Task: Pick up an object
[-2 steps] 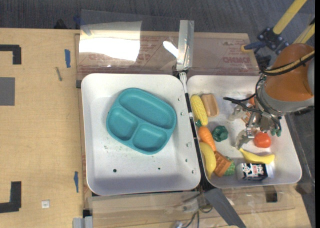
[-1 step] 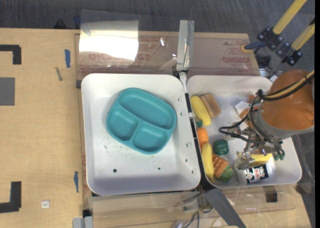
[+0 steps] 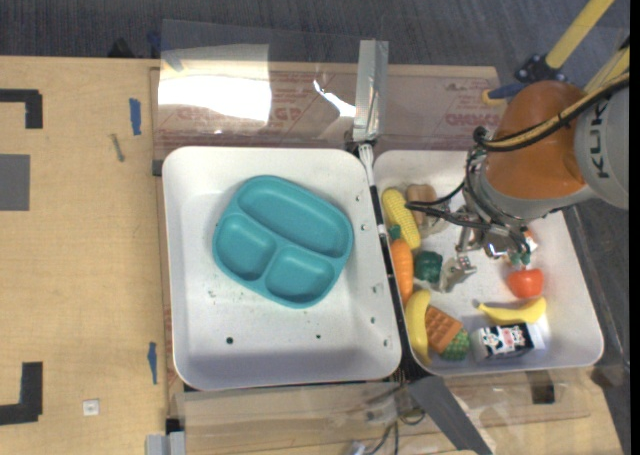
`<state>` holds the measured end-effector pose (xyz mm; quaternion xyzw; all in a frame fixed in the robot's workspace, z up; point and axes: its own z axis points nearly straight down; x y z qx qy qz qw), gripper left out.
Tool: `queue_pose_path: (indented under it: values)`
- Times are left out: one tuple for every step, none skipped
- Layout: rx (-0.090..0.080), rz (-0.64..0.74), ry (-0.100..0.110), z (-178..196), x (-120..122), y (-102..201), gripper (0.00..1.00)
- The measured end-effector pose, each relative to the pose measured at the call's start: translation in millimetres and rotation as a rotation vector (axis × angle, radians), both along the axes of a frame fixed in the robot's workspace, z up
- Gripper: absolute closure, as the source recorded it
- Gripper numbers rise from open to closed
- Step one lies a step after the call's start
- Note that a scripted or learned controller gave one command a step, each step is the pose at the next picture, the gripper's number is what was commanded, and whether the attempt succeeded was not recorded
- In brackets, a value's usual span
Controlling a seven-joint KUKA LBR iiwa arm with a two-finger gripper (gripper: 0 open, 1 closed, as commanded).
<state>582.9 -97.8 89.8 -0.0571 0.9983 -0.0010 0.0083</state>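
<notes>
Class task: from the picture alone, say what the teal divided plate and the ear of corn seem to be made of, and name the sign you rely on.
Plate: likely moulded plastic, matte; uniform teal colour, rounded compartment edges.
Corn: probably plastic toy food; even yellow, smooth faint sheen, though too small to be sure.

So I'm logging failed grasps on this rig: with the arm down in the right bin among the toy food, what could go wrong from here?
1. The metal two-finger gripper sits low among crowded items; the small dark green toy and round red tomato toy flank it, so it may nudge rather than grasp.
2. The orange carrot toy and yellow corn cob toy hug the right white bin's left wall, leaving little finger room.
</notes>
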Motion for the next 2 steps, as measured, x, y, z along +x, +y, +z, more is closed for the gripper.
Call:
queue_pose_path:
  values:
    - [-0.001, 0.0, -0.005, 11, 2, 0, 1.0]
    - [-0.003, -0.063, 0.0, 165, -6, -64, 1.0]
